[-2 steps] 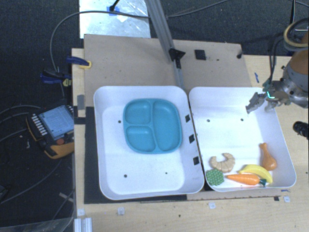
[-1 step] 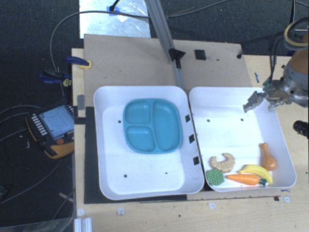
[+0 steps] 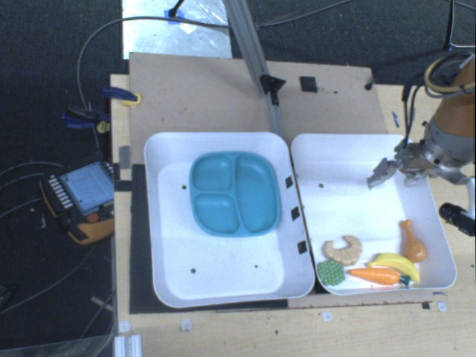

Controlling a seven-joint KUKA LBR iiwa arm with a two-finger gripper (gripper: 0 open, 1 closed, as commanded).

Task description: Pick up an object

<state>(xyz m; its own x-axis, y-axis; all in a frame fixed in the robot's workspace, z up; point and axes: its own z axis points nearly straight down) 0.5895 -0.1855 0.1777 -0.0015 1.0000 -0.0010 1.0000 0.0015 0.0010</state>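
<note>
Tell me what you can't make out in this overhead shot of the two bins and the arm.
- End effector, camera view: small and blurred over the right bin; whether it is open or shut cannot be told.
- Arm: cut off by the right edge.
- Banana: partly covered by the carrot at the bin's near wall.
- Broccoli: too small for detail.
- Orange handheld device left of the bench: screen unreadable.

— What's off to the left of the bench?

— A handheld pendant (image 3: 80, 199) with a blue screen lies on the dark carpet, cables curling round it. Blue and yellow clamps (image 3: 104, 106) grip the brown board's (image 3: 201, 95) left edge.

— And up top?

— A grey pole (image 3: 249, 39) slants down to a black bracket (image 3: 272, 85), with a small black block (image 3: 309, 85) just beside it.
</note>
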